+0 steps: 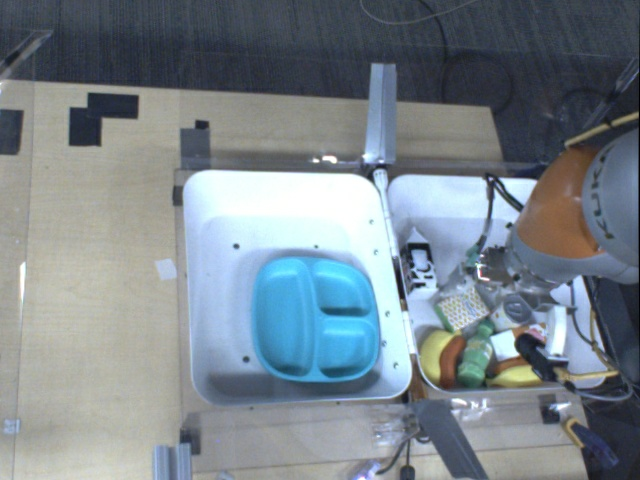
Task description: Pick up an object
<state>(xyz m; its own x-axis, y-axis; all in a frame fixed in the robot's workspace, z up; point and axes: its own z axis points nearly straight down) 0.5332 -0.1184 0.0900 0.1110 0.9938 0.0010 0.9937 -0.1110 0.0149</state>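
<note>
The gripper (505,303) hangs low inside the right bin (450,208), over the heap of small objects at that bin's near end; whether it is apart or together cannot be told from this slanted view, since the wrist hardware covers it. The arm (590,208) reaches in from the right, its grey body bent downward and the orange band (555,218) sitting just above the wrist, with cables trailing alongside.

Within the right bin, the objects crowd the near wall: a yellow round fruit (435,353), a reddish-brown piece (455,361) touching it, a green bottle (478,353), a banana (515,373), and a patterned square card (460,310) just beside the wrist. A black-and-white item (418,266) lies against that bin's left wall.

Left of the right bin, the left bin (220,228) holds a blue divided tray (315,318).
</note>
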